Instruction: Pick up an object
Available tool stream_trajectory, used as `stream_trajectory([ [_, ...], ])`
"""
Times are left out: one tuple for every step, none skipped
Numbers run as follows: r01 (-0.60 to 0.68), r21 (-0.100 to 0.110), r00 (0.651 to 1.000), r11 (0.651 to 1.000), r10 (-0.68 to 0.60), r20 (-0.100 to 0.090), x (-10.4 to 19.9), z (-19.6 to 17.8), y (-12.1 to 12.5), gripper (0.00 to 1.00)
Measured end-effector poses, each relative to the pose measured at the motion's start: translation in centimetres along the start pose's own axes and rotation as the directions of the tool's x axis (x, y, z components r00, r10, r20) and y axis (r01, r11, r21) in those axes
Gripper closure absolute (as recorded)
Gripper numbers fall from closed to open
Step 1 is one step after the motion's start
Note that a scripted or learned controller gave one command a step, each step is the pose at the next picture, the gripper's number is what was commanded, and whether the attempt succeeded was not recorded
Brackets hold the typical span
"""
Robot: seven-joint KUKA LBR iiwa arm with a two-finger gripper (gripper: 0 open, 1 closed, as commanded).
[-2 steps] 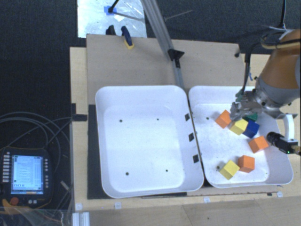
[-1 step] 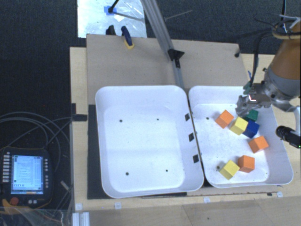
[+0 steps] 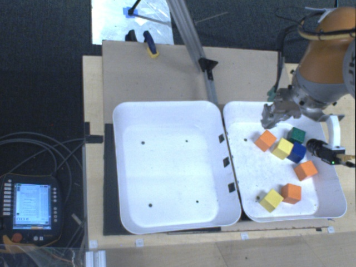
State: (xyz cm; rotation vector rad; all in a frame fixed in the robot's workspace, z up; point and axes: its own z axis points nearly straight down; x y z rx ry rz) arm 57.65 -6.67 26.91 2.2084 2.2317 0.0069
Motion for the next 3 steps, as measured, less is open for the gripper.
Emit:
stream_trajectory([
  [0.000, 0.000, 1.000, 1.000, 0.000, 0.001, 4.8, -0.4, 1.8, 1.00],
  [-0.001, 0.000, 1.000, 1.000, 0.001, 0.001, 8.8, 0.8, 4.6, 1.00],
  [-0.001, 0.001, 1.000, 1.000, 0.001, 0.001, 13.0, 2.4, 6.6, 1.00],
])
